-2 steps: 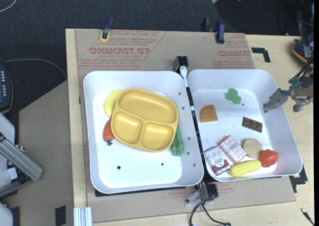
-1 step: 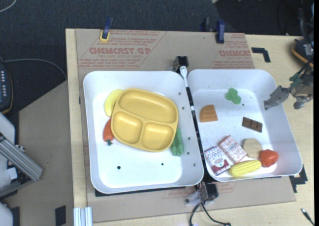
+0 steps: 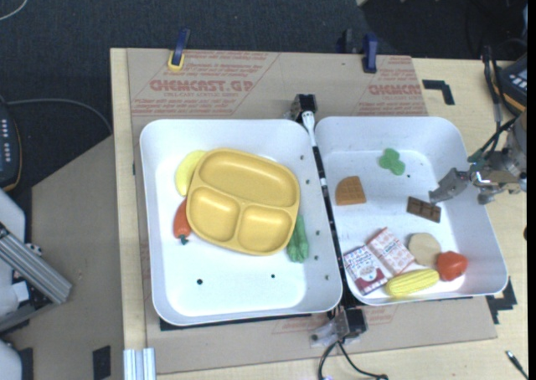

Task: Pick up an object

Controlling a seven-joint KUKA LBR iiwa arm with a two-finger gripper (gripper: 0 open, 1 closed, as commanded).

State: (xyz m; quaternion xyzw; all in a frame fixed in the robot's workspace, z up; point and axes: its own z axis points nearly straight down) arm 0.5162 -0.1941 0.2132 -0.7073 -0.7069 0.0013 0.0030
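Where two shallow white bins sit side by side on a brown cardboard sheet (image 3: 251,77): left bin (image 3: 167,286) with a yellow divided tray (image 3: 243,201) at centre, tilted; yellow piece (image 3: 186,171) tucked under the tray at 10 o'clock, red-orange pepper-like piece (image 3: 182,223) at 8 o'clock, green leafy piece (image 3: 298,243) at 4 o'clock. Right bin (image 3: 435,131) with a green lump (image 3: 390,161) at 12 o'clock, brown wedge (image 3: 350,191) at 9 o'clock, dark chocolate-like bar (image 3: 424,209) near centre, and at 6 o'clock a cluster: two red-and-white packets (image 3: 377,258), tan round piece (image 3: 424,247), corn cob (image 3: 412,283), red tomato (image 3: 451,264). Gripper (image 3: 452,185) at 3 o'clock over the right bin's rim, just beside the bar, nothing visibly between the fingers; open or closed impossible to tell. Blue clamps (image 3: 369,52) along the far edge of the cardboard, dark carpet (image 3: 84,2) beyond.
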